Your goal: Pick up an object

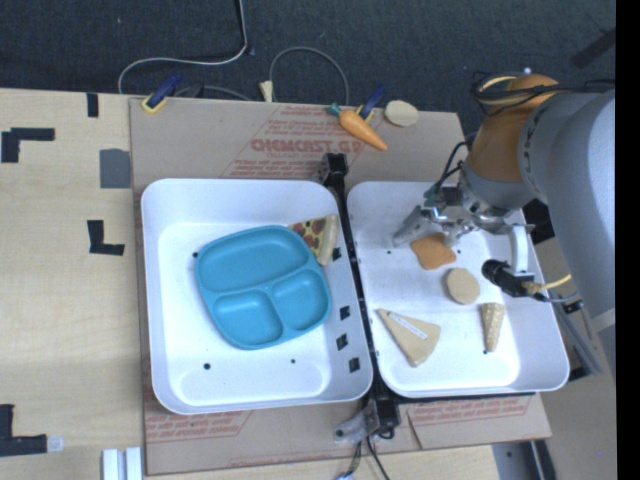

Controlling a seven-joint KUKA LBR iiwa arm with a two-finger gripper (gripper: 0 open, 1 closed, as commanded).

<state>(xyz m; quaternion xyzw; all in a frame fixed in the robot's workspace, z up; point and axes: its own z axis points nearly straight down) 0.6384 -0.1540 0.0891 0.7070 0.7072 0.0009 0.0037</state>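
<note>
An orange-brown piece of toy food (434,253) lies in the upper middle of the right bin (395,200), right of the frame's centre. The gripper (432,224) is directly above it, its metal parts just touching or almost touching the piece's top edge; whether the jaws are open or closed cannot be told from this angle, and nothing is seen between them. The grey arm (575,183) comes in from the right edge of the frame, with its orange band (500,138) above the wrist.

Just below and right of the orange-brown piece sits a round tan biscuit-like piece (463,286). Further right, near the bin's right wall, lies a pale cone (492,325), pointing down. In the lower middle of the same bin is a tan wedge (409,334).

The left bin (165,298) holds a blue divided plate (263,285) at its centre, with a pizza slice (318,235) tucked at the plate's upper right, by the bin's right wall.

Both bins rest on a cardboard sheet (250,143) on the worktop (60,298). At the upper middle of the frame, on the cardboard behind the bins, lie a toy carrot (362,129) and, just to its right, a small pale round piece (401,114).
</note>
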